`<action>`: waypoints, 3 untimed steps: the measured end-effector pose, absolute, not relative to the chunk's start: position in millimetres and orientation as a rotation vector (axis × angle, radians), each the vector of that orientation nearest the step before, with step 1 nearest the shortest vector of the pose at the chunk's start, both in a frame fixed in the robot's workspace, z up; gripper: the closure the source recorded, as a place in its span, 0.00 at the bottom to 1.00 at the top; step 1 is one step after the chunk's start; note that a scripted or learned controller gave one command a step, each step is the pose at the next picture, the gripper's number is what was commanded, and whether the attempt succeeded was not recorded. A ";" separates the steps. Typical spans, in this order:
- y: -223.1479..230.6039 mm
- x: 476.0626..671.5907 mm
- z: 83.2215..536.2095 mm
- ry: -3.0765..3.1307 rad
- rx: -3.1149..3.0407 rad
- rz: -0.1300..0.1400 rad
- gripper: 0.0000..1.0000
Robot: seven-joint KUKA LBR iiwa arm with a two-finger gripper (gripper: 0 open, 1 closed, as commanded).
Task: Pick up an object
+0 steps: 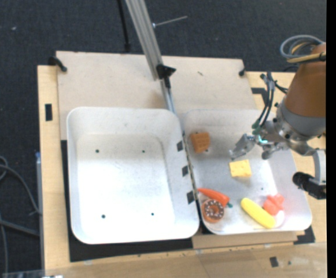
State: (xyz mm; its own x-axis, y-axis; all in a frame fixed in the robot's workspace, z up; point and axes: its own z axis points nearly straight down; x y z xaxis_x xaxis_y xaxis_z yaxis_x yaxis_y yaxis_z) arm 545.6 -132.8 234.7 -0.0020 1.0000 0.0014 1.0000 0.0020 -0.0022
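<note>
The right bin [283,155] holds several small objects. An orange-brown cube [200,142] lies near its upper left, and a yellow block [240,169] sits in the middle. Along the front lie a carrot [214,195], a round brown piece [213,211], a yellow banana [257,212] and a red-orange piece [274,203]. My gripper [255,148] hangs over the bin just behind and to the right of the yellow block. It is open, its grey fingers [242,146] spread apart with nothing between them.
The left bin [75,155] lies beside the right one, their rims meeting along the middle. A slanted metal rail [147,33] rises from behind the bins. The arm's orange band [306,91] stands over the right bin's far right side.
</note>
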 end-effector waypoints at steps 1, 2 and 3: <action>-133.0 546.4 236.7 -2.223 -2.222 -0.003 0.00; -141.5 553.5 183.5 -2.218 -2.224 0.006 0.00; -143.5 554.4 131.9 -2.217 -2.224 0.006 0.00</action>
State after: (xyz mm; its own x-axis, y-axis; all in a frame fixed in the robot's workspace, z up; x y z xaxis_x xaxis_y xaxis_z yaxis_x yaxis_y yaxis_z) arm 554.4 -143.5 131.9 0.0034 1.0000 -0.0019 1.0000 -0.0034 -0.0036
